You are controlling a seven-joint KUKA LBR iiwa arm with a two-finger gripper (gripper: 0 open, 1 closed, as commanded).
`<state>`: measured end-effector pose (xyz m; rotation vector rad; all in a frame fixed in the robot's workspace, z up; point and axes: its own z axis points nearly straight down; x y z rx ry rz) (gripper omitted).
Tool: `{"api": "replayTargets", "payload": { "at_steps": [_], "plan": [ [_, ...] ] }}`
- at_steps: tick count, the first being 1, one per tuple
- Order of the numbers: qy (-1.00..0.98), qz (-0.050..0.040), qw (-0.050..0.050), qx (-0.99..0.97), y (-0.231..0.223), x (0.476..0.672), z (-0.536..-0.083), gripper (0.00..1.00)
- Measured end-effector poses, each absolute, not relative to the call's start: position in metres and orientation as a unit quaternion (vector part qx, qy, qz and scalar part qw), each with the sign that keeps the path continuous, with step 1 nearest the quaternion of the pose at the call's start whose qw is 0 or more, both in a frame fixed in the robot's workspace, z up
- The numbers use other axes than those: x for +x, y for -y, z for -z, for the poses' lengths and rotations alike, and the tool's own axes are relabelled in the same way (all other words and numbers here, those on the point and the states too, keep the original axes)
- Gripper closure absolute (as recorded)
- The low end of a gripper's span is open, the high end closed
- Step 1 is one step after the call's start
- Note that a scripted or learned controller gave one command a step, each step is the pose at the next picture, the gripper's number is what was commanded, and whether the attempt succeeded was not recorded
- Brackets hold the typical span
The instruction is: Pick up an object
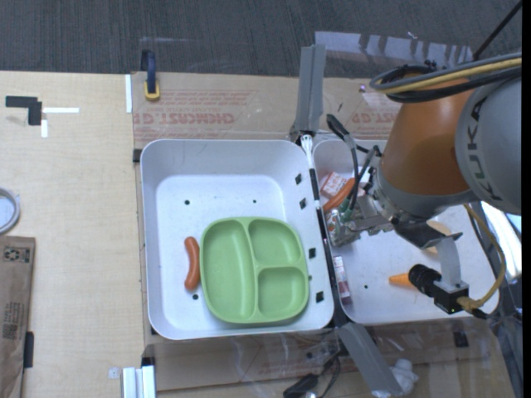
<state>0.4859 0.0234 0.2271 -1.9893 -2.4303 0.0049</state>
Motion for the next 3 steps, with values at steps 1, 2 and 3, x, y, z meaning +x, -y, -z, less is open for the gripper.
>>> {"api": "replayTargets", "payload": {
  "at_steps": [1, 2, 3],
  "plan": [
    [0.658, -0.0031, 0.001, -0.753, -0.089, 0.477, -0.204, 1.0],
    [0.57, 0.0018, -0.001, -0.821, -0.135, 0.479, -0.109, 1.0],
    [0.509, -0.0031, 0.0, -0.861, -0.127, 0.499, -0.131, 1.0]
  ]
}}
